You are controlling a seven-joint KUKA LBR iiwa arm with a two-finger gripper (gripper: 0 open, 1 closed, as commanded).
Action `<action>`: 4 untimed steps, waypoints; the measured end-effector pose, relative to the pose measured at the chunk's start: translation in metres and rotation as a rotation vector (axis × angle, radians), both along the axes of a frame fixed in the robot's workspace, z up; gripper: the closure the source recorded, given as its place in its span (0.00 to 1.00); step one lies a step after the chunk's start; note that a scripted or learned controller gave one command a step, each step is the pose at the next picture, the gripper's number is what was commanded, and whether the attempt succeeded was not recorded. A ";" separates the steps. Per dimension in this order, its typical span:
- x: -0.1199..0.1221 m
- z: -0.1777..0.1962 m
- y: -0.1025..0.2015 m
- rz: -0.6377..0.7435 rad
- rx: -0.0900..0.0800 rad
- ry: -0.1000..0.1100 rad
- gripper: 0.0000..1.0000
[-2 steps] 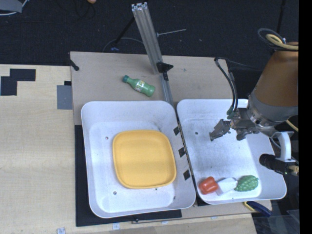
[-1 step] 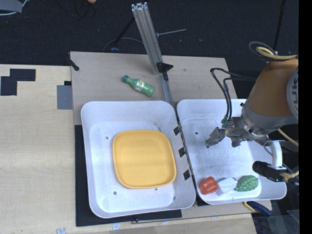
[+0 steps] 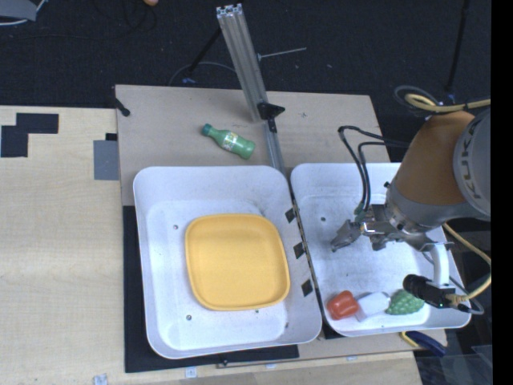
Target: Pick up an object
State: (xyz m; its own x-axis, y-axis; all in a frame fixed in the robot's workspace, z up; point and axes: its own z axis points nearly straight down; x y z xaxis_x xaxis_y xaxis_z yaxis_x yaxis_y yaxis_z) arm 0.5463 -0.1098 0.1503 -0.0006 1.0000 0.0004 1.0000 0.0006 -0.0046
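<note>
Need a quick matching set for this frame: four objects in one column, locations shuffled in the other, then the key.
Objects:
1. yellow plate
2. green bottle
3. red pepper
4. gripper

Locations:
A. on the bare bench behind the bins
B. near corner of the right bin, beside a white piece
C. middle of the left bin
D. over the middle of the right bin, apart from the objects

Pairs: 1-C, 2-A, 3-B, 4-D
</note>
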 end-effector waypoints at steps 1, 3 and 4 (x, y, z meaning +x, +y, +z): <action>-0.001 -0.053 0.001 0.000 0.000 0.001 0.00; -0.004 0.020 -0.005 -0.002 -0.001 -0.009 1.00; -0.005 0.080 -0.012 -0.002 -0.001 -0.010 1.00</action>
State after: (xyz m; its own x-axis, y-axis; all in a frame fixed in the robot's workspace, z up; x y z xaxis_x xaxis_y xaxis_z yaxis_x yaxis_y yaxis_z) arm 0.5410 -0.1222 0.2306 0.0012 1.0000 -0.0009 1.0000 -0.0012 0.0052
